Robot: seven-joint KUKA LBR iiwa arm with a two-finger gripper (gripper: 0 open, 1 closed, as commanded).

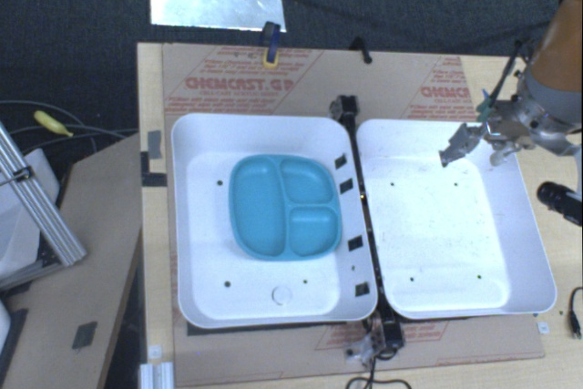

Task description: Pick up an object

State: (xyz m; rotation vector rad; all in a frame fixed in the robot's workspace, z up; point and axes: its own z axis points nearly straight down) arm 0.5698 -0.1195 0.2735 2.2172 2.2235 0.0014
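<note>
The plate (283, 206), a blue divided one, lies flat in the middle of the left bin (196, 141). The gripper (475, 146) hangs over the upper right part of the right bin (524, 282), well apart from the plate, holding nothing; whether it is wide or narrow I cannot tell.

- The brown protective sheet (301, 73) on the desk, behind the two bins, carries red print, upside down from this view.
- It looks like "CHEMCAST GP" at the left.
- A second red mark at the right is partly cut off and unreadable.
</note>
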